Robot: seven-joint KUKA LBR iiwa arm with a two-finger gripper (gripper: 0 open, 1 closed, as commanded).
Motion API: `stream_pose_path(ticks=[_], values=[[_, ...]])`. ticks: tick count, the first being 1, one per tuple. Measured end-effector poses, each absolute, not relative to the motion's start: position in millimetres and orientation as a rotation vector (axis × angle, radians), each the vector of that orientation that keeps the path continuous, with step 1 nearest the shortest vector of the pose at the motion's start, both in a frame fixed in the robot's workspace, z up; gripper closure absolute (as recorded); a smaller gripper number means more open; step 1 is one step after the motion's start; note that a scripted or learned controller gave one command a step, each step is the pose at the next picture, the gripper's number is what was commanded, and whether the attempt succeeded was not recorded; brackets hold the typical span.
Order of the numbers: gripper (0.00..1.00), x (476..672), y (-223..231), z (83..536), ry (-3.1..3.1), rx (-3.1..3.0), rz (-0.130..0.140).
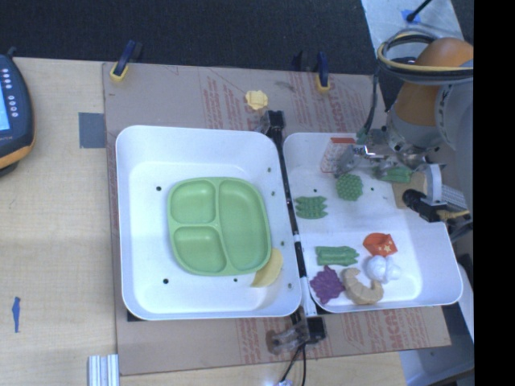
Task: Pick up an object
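While the grey arm with its orange band (426, 87) reaches in over the right shallow white bin (438, 284), its tool (358, 158) sits low at that bin's far end, just above and slightly right of a round, bumpy green plastic broccoli piece (349, 187). That piece is the nearest candidate for a pick — it lies just toward the camera from the tool, close enough that tool and piece may already be touching, though the metal parts blur together there and I cannot tell how the tool is set.

Everything else in the right bin lies further toward the near edge: a green pea-pod toy (311, 207) by the dividing wall, a flat green bean-like piece (336, 255) with its long axis running left to right, a purple grape cluster (327, 282), a tan curved piece (360, 288), a small white piece (381, 268) and a red piece (380, 244). Reaching any of these would mean travelling well down the bin.

The left white bin (133, 215) holds a pale green three-compartment plate (219, 225) with a yellow slice (268, 271) at its lower right corner — well apart from the tool. A small yellow piece (257, 100) rests on the surface beyond the bins.
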State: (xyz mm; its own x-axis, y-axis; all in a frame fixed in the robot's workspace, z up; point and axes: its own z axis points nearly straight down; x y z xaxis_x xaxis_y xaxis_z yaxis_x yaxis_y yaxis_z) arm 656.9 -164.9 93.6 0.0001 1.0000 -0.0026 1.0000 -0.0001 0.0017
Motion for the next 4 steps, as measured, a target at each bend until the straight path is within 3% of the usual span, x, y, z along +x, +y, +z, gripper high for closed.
stream_pose_path(ticks=[1,2,3,4], values=[[1.00,656.9,-163,104,2.226,2.215,-0.003],[0.00,656.8,-163,103,2.228,2.214,-0.004],[0.00,597.5,-136,91,2.230,2.225,-0.010],[0.00,659.2,-111,93,2.228,2.212,0.003]])
